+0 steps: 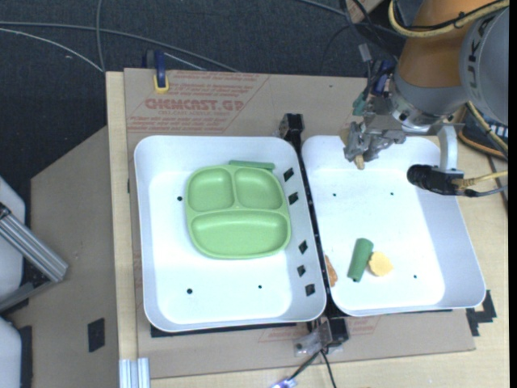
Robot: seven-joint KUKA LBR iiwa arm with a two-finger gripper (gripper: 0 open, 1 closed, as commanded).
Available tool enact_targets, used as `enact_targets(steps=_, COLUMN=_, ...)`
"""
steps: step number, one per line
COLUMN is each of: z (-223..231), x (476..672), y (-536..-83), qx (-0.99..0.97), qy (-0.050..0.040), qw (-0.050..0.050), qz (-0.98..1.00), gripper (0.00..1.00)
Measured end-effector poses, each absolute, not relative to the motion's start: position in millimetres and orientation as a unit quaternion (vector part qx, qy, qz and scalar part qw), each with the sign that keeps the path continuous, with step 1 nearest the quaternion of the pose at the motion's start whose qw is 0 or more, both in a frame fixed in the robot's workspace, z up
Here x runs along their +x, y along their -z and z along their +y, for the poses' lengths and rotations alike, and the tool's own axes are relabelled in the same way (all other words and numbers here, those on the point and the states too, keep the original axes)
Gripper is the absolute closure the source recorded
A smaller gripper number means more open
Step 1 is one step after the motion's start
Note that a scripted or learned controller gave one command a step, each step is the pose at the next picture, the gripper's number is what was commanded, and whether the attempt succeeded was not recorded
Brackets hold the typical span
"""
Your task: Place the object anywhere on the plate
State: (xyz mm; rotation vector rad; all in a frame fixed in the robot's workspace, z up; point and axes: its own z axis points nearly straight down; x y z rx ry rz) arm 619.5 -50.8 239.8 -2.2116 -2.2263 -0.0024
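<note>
Grey metal, the hand point(361, 153) is hanging over the far left corner of the right bin point(428, 225), its tips pointing down at the white floor there; nothing is sitting between its fingers, though whether they are parted or pressed together I cannot tell. The arm point(440, 51) is reaching in from the right, its orange band above the wrist. Well apart from the hand, toward the near side of the same bin, a green cylinder point(359, 259) is lying tilted, touching a small yellow piece point(380, 264) on its right. In the left bin point(161, 241), a green divided plate point(237, 212) is resting with three compartments. Both bins are sitting side by side on the desk point(121, 217).
</note>
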Motion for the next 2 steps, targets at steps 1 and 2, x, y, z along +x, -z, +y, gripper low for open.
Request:
enact_targets(steps=1, z=-3, x=610.0, y=-246, qx=-0.705, qy=0.0004, qw=0.002, qz=-0.709, gripper=1.0)
enact_targets(steps=2, z=44, x=592.2, y=-237, qx=-0.705, qy=-0.0007, qw=0.003, qz=-0.709, gripper=1.0)
